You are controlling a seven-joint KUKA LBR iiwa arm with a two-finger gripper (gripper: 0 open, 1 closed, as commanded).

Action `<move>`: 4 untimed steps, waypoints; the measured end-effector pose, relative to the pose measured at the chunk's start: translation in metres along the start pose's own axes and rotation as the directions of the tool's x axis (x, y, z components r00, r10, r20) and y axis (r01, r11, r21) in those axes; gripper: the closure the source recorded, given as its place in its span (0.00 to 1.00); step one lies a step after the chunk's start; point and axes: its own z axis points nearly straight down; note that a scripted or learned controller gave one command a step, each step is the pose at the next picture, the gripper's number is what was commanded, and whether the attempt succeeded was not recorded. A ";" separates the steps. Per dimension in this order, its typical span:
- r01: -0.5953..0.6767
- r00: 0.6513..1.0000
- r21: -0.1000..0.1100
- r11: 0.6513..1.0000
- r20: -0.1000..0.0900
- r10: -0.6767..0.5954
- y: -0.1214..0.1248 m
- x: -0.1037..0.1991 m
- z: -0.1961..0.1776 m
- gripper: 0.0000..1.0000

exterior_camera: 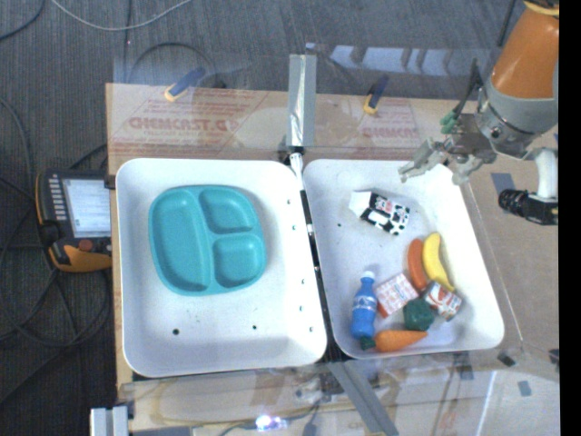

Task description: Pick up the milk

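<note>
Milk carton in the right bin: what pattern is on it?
White with black cow-like patches; the milk carton shows in the camera view.

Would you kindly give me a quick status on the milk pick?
Gripper open, above right bin's far edge, holding nothing. Milk carton lying in right bin, untouched. Path to it clear; other items sit nearer the front.

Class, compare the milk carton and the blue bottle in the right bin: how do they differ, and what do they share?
The milk carton is white with black patches; the blue bottle is blue with a white cap. The carton is boxy, the bottle round and slim. The carton lies apart near the bin's far side; the bottle lies by other items at the near side. Both lie in the right bin.
</note>
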 end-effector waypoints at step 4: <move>0.042 0.999 -0.014 0.999 0.005 -0.042 -0.032 -0.002 0.181 0.00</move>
